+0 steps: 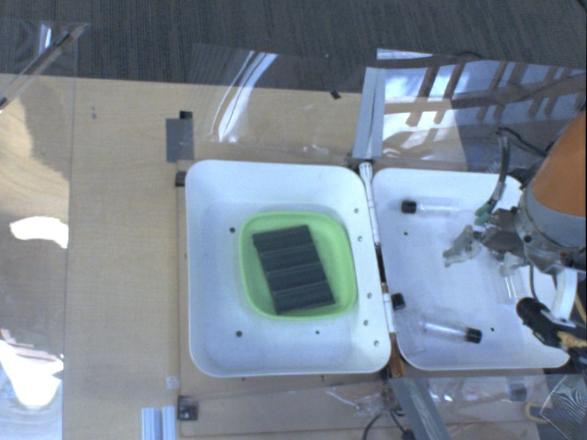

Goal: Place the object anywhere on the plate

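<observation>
Here, showing the gripper [468,244] hanging low over the right bin [422,278], near its middle and reaching in from the right; not permitting a reading of whether spread or pressed together, and not showing anything held. Showing two clear capped tubes as the likely objects: the upper tube [426,207] lying near the far wall, the lower tube [449,332] lying near the near wall, both well apart from the gripper and from each other. Showing the green plate [344,264] sitting in the left bin [211,246] and already bearing a dark ridged block [293,269], with bare green rim left around it. Judging the tubes to be light, stiff, smooth and prone to rolling or slipping; suggesting a hold across the middle of the barrel, square to its length, closing gently. Judging the transfer as not yet begun.
</observation>
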